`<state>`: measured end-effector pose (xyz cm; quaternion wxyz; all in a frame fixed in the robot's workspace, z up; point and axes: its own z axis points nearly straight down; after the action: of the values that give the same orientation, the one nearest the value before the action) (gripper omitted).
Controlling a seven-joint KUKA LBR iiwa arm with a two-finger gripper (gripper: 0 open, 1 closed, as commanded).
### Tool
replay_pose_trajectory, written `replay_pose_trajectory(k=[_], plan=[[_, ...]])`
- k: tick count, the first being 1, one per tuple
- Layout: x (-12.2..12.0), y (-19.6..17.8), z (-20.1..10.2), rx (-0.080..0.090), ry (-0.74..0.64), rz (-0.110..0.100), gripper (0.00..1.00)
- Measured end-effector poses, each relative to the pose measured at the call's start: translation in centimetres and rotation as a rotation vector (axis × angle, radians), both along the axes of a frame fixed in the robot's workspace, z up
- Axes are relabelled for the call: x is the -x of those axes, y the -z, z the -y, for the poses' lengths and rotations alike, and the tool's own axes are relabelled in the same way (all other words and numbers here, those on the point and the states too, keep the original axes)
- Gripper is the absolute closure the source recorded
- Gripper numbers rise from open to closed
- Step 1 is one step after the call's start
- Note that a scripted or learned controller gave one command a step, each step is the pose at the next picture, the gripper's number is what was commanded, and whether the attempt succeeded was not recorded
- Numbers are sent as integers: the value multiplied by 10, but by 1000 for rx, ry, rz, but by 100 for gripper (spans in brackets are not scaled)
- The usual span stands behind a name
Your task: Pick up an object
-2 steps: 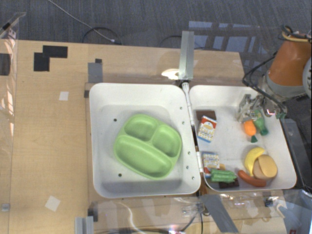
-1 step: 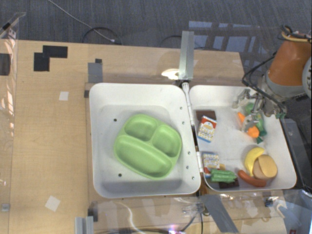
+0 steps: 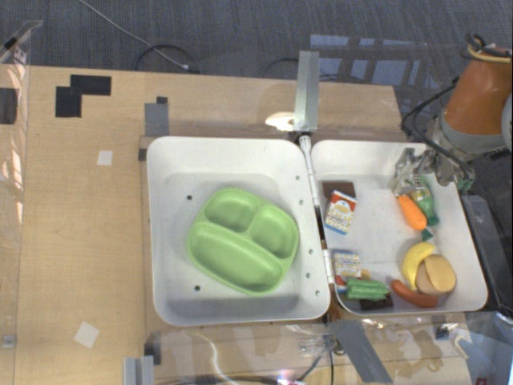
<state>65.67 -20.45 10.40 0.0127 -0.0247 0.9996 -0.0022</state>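
My gripper (image 3: 412,178) hangs low over the far right part of the right bin (image 3: 377,152), just above the top end of an orange carrot (image 3: 412,212). A green item (image 3: 427,205) lies against the carrot's right side, partly under the gripper. Nothing shows between the gripper's tips. A small white and red carton (image 3: 341,212) lies at the bin's left, with a brown block (image 3: 341,189) behind it. A yellow banana (image 3: 415,261), a round tan bun (image 3: 438,274) and a red sausage (image 3: 414,294) sit at the near right corner.
The left bin (image 3: 172,167) holds a green divided plate (image 3: 243,238). A small printed box (image 3: 346,262) and dark green pieces (image 3: 367,289) lie near the right bin's front left. A metal post (image 3: 307,91) stands behind the bins' divider. Cables run beside the arm's orange band (image 3: 479,95).
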Motion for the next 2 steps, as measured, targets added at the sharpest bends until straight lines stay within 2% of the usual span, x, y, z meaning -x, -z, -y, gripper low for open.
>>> replay_pose_trajectory(k=[1,2], plan=[[-16,-160,1,-4,240,0,100],[5,-236,-51,-11,432,-5,100]])
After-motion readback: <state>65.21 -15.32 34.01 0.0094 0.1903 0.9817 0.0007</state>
